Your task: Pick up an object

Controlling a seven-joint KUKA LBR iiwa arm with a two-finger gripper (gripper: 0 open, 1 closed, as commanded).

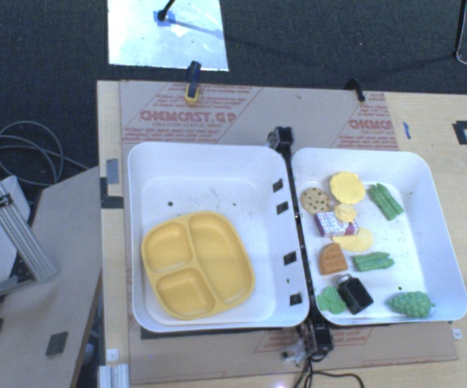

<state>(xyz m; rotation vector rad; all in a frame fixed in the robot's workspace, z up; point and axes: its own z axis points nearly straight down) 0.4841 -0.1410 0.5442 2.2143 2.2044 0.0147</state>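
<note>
Looking down on both bins: the right bin (439,217) holds a cluster of toy food pieces, the left bin (185,176) a yellow divided tray (197,263). You have no arm over the surface at this moment, so I cannot tell what state the end effector is in.

Candidate pick: the green bumpy piece (411,303), probably a toy broccoli, near the right bin's front corner and apart from the rest. Judged light, rigid plastic, likely slick; close across its narrow width. The black block (354,293) touches a green leafy piece (330,300); the cookie (314,200) lies flat, harder to grip.

Surface: pale wood bench (460,148), with a protective sheet (217,115) under the bins. Room: dark carpet (39,47), cables at left.
</note>
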